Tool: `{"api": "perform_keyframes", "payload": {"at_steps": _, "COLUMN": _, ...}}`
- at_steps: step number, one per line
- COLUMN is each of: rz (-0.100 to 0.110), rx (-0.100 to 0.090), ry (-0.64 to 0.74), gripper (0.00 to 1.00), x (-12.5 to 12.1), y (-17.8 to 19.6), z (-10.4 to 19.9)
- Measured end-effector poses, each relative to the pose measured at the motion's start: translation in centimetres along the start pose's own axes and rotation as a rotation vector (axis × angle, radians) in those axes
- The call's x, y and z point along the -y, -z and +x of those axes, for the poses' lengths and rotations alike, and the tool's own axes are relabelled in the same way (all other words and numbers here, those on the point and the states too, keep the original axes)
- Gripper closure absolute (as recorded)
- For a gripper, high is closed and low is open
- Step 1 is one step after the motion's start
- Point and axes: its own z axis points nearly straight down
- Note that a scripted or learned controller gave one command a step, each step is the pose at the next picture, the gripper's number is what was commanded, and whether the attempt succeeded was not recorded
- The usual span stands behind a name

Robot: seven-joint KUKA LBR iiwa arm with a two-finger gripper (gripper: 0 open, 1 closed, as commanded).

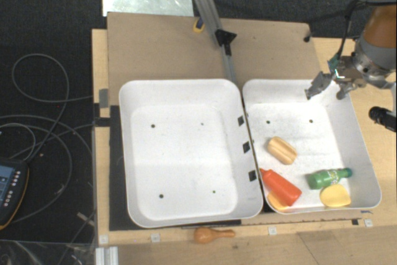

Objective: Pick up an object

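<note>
While a tan wooden piece is lying on the tabletop by the near edge, the right bin is holding an orange bottle, yellow lemon, green bottle and bread roll. Farther back, the gripper is hovering spread and empty above that bin's far corner.

- Gripper hangs over the right bin, fingers spread, nothing between them.
- Bread roll, orange cup, green bottle lie well below the fingers.
</note>
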Motion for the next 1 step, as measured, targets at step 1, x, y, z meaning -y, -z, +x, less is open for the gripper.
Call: {"api": "perform_keyframes", "payload": {"at_steps": 1, "rz": -0.003, "rx": 0.002, "ry": 0.002, "gripper": 0.00, "x": -0.08, "y": 0.25, "z": 0.02}}
